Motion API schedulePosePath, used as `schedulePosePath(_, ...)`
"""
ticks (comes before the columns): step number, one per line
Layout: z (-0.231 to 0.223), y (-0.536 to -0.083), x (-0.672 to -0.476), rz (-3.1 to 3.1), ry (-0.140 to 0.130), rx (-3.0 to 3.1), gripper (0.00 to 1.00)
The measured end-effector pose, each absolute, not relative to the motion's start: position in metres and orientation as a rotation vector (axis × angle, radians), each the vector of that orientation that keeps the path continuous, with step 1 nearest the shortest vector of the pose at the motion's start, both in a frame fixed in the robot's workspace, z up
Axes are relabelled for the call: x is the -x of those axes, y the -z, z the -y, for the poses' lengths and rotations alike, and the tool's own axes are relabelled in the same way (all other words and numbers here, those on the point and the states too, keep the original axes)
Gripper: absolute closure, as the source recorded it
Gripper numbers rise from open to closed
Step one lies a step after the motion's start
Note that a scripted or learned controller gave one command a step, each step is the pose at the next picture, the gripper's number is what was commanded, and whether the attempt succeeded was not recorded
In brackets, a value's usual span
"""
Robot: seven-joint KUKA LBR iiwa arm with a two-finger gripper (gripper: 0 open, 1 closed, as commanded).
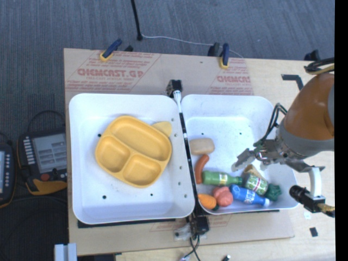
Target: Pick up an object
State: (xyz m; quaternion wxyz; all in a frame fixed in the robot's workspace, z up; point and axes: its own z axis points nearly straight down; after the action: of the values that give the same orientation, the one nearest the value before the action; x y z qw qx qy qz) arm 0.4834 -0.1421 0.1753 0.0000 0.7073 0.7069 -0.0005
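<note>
Green bottle (pixel 222 178) lies flat in the right bin (pixel 228 107), long axis nearly left to right, one end toward the sausage (pixel 201 168), the other toward my gripper (pixel 251 162). It is dark green with a pale label round the middle. Just beside its right end sits a small can (pixel 256 184) with a green and red wrap, tilted. Below that lies a blue bottle (pixel 248 195), also roughly left to right, slanting down to the right.

My arm (pixel 312 113) comes in from the right, orange band uppermost, grey wrist below it, leaning down over the right bin's right half. My fingers stand apart: one grey fingertip (pixel 242 159) juts left over the bare bin floor, above the green bottle. Nothing sits between them.

Other items nearby: a tan bun (pixel 201 145) above the sausage, a red lump (pixel 223 196) and an orange piece (pixel 207 201) at the bin's lower edge, a dark green leafy piece (pixel 273 191) at the lower right.

Left bin (pixel 81 145) carries a yellow divided tray (pixel 134 150), tilted.
</note>
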Motion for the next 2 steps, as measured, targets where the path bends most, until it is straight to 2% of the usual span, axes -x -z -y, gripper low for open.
schedulePosePath(1,0.185,-0.098,-0.485,-2.221,-0.004,-2.218,0.0)
schedulePosePath(2,0.188,-0.108,-0.486,-2.214,-0.002,-2.218,1.0)
